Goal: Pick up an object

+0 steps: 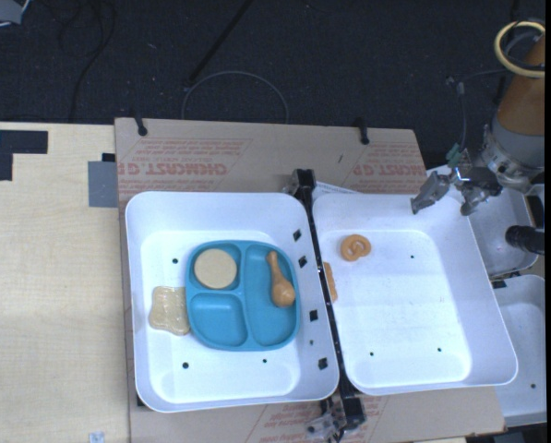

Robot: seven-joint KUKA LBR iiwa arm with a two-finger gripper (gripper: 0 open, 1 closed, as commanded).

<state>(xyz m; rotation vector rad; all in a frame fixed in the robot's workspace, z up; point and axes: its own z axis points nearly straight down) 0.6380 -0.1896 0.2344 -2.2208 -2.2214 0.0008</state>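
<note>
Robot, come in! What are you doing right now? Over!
Gripper open, holding nothing, over right bin's far right corner. Pretzel lies nearest in that bin, untouched. Nothing in between.

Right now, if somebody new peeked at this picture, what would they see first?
Probably the bright blue tray in the left bin, with a round tan piece and a drumstick-shaped toy in its compartments. Next, the little swirly pastry lying alone near the back of the right bin, and the gripper hovering over that bin's far right corner.
</note>
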